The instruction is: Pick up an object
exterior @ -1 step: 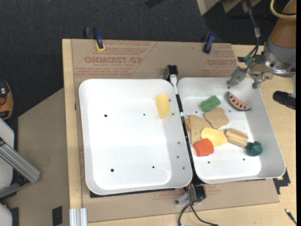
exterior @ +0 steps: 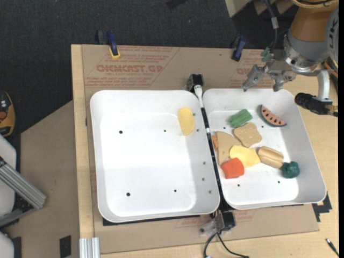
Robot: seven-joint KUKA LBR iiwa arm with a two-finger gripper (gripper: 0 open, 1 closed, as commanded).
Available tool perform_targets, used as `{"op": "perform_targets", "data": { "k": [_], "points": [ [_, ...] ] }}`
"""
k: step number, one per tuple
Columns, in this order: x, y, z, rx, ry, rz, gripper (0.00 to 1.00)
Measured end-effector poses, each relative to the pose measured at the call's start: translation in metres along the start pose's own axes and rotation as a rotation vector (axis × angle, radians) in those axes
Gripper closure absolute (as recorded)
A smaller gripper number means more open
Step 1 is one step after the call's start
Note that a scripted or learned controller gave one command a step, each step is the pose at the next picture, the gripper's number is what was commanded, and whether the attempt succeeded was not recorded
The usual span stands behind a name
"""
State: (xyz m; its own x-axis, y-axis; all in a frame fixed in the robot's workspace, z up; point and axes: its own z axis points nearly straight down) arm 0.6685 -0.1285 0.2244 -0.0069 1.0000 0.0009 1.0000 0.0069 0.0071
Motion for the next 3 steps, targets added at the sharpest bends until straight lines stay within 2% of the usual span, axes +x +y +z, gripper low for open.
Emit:
{"op": "perform_targets", "data": {
  "k": [1, 2, 3],
  "points": [
    [-0.005, -0.001, -0.009, 0.001, -0.004, 0.005, 1.00],
    [0.001, 0.000, -0.124, -0.008, -0.004, 0.005, 1.00],
    [0.033, -0.005, -0.248, -0.012, -0.004, 0.002, 1.00]
  ]
}}
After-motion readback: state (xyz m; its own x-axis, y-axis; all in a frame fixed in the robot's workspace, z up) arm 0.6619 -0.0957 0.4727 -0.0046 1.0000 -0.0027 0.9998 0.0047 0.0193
